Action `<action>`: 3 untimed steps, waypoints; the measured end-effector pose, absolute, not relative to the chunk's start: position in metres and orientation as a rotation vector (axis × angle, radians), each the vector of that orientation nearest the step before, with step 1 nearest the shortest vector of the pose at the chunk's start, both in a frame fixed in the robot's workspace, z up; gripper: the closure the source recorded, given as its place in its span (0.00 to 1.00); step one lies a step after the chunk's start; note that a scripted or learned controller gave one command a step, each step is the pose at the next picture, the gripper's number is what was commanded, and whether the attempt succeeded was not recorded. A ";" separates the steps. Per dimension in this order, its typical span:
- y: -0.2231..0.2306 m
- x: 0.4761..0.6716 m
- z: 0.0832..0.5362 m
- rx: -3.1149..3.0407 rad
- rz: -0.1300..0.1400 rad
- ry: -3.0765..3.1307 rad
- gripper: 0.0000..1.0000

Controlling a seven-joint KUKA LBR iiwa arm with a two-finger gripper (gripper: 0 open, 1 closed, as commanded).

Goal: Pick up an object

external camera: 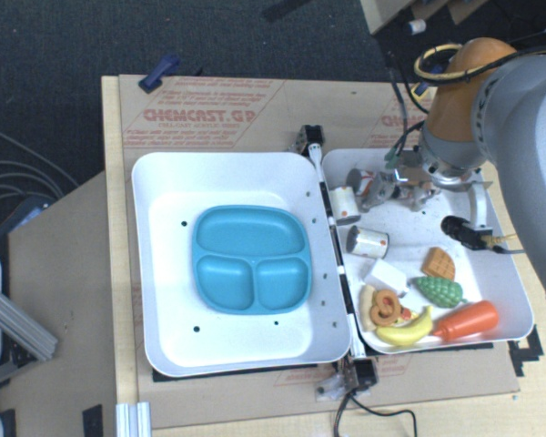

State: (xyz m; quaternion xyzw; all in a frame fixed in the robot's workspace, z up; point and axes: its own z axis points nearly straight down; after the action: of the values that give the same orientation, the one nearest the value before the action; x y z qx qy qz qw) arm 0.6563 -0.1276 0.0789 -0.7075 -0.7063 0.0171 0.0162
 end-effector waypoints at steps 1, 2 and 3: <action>-0.131 0.657 0.079 -2.191 0.045 -2.194 0.00; -0.134 0.655 0.088 -2.195 0.056 -2.191 1.00; -0.134 0.656 0.089 -2.196 0.053 -2.192 0.00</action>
State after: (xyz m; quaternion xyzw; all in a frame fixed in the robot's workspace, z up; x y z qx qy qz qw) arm 0.6560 -0.1336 0.0885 -0.7076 -0.7062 0.0172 0.0193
